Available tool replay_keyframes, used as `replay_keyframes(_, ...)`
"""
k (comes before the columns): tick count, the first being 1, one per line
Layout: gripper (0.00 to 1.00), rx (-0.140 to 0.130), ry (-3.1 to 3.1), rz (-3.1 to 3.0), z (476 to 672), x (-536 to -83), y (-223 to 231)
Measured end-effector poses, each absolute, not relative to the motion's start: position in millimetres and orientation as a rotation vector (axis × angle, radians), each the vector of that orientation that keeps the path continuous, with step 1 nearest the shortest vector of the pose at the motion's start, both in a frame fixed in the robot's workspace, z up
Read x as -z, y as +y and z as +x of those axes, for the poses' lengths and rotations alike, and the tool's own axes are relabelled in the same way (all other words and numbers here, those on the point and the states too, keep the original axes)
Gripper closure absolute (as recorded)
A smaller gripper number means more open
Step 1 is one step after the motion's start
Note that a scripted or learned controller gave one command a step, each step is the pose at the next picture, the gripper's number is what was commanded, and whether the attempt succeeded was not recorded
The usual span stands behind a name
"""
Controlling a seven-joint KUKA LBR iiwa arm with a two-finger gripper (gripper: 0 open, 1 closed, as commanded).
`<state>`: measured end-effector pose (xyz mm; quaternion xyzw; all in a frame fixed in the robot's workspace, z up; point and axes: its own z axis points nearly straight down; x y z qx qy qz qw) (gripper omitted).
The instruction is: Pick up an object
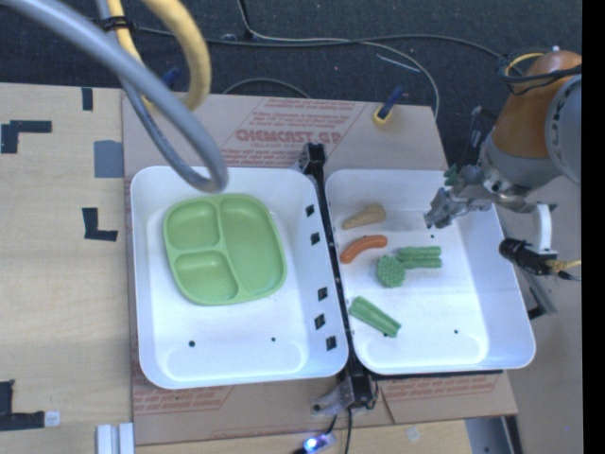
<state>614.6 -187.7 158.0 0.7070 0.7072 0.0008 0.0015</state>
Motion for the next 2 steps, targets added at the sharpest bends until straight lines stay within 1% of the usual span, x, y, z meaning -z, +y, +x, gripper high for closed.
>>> replay_keyframes(1,1.0,-0.003,2.222,2.217,615.1,-205,-178)
replay_keyframes(2,1.0,-0.003,2.22,2.217,615.3,-268,-182)
